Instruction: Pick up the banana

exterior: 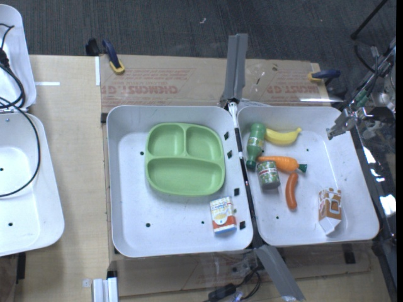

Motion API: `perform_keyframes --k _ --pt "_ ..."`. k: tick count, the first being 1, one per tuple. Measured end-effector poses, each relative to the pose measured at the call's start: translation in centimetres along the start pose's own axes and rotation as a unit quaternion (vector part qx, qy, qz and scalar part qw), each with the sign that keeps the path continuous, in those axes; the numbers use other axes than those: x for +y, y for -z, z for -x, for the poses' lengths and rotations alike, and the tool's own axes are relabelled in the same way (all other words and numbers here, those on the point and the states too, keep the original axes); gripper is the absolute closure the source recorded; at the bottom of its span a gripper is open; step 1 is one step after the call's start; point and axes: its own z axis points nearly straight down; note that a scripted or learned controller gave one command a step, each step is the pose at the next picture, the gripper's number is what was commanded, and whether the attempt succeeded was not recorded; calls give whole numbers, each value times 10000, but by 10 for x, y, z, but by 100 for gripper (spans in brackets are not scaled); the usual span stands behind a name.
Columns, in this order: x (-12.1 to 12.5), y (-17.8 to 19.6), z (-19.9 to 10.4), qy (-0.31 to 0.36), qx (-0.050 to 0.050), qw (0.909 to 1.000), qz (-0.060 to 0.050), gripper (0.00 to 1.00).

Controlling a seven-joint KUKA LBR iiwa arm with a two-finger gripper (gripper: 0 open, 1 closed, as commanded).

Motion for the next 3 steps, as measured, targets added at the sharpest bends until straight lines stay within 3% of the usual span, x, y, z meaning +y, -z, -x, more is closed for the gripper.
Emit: perform_keyframes --k 1,2,3 --pt "42 -127 -53 450 1 9990 2 0" --pt "70 -175 -67 483 -4 9988 13 0" --pt "70 -165 -66 483 -7 9988 12 100"
